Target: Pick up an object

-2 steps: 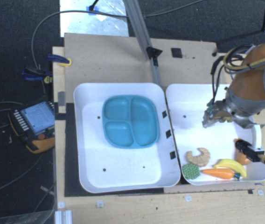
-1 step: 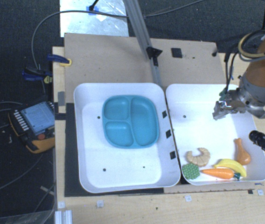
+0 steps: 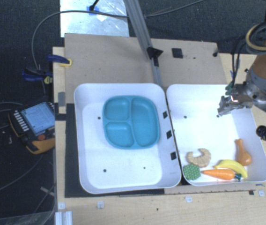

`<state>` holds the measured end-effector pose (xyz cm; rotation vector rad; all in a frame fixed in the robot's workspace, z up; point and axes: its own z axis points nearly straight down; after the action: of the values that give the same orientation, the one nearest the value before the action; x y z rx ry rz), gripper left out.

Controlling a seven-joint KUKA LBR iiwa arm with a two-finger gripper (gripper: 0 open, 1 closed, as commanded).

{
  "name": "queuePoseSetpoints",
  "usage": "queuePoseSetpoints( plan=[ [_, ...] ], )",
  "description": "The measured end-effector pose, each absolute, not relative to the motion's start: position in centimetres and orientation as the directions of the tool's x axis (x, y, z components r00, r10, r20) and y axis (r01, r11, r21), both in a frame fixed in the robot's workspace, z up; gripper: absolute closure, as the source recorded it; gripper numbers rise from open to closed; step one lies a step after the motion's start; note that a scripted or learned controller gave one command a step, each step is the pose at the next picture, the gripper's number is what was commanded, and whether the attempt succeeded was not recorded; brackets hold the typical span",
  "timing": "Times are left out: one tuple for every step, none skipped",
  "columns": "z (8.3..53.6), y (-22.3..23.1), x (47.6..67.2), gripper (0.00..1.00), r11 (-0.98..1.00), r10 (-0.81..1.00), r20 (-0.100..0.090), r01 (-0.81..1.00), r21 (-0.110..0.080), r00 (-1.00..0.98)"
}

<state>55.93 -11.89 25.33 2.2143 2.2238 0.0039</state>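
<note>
**Toy food lying clustered in the right bin while the arm hangs over its upper edge**

Bins are sitting side by side on the brown bench (image 3: 123, 60), and the right bin (image 3: 194, 107) is serving as the landmark here. Well to its left, off the bench on the dark floor, a handheld control unit with a pale screen (image 3: 33, 121) is lying among loose cables. Closer, just to its left and touching it along the shared rim, the left bin (image 3: 91, 172) is holding a blue divided plate (image 3: 131, 122), which is lying flat in that bin's upper half.

Inside the right bin, the toys are gathering along the lower edge. A green broccoli-like piece (image 3: 191, 172) is sitting in the lower left corner, touching the rim. Just above it and to its right, a tan croissant (image 3: 198, 157) is resting. Further right, an orange carrot (image 3: 218, 174) is lying along the lower wall, with a yellow banana (image 3: 232, 166) pressing against its upper side. At the right wall, an orange-brown drumstick-shaped toy (image 3: 242, 153) is lying tilted, just above the banana.

Over the bin's upper right part, the gripper (image 3: 227, 105) is hanging, well apart from every toy, on the grey and orange arm (image 3: 264, 60). Nothing is showing between its fingers; whether the jaws are apart or together I cannot tell, as they are too small and blurred.
</note>
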Motion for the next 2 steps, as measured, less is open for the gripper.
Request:
queuePoseSetpoints(
  plan=[
    [25.8,-6.5,56.5,1.00,0.009,1.000,0.001,1.000,0.003,-0.009],
    [24.2,-1.5,57.6,1.00,0.007,1.000,0.000,1.000,0.002,-0.007]
  ],
)
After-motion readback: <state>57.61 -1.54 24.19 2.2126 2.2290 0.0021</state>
